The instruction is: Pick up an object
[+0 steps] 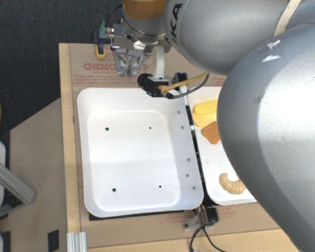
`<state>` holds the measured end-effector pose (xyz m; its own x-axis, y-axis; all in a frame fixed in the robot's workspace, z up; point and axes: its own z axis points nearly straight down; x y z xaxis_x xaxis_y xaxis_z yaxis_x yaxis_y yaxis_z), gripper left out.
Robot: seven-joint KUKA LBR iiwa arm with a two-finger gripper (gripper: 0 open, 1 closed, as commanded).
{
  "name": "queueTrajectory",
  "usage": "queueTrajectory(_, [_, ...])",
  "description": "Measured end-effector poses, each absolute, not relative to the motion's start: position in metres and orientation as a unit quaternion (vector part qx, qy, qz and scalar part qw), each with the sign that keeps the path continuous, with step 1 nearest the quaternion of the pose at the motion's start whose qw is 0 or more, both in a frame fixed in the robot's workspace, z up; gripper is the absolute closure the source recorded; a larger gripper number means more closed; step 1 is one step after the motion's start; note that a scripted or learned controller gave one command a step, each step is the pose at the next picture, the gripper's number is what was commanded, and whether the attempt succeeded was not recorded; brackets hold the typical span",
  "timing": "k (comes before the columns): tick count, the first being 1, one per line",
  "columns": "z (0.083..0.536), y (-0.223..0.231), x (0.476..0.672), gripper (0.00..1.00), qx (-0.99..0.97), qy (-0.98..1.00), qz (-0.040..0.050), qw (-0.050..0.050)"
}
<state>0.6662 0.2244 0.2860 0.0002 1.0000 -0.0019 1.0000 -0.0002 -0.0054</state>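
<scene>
From my screen, nearest me in the right bin point(215, 196) is a cream curled piece point(231, 184), ribbed like a grub. It lies close to that bin's near edge, by its near-left corner. Its long axis runs roughly along that near edge. One rounded end points at the bin's left wall, and the other end goes under the arm point(262, 114), so I cannot see how far it extends.

Further back, along the same left wall, is an orange-brown piece point(211, 133), flat-looking, with its rounded tip aimed toward the near-left. Touching it on the far side is a yellow piece point(205, 112), smooth and blunt-ended. It lies crosswise with its visible end toward the left wall, and its remainder is covered by the arm.

The left bin point(131, 156) sits alongside, its white floor marked by four dark dots.

Farthest off, the gripper point(127, 67) hangs over the bench point(68, 88) just beyond the left bin's far edge, well apart from all three pieces. I cannot tell whether it is open or closed from this angle.
</scene>
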Motion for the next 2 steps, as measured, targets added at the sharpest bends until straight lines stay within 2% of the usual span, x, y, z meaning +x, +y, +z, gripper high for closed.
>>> queueTrajectory(2, [0.247, 0.224, 0.586, 1.0, -0.707, -0.707, 0.0028, 0.002])
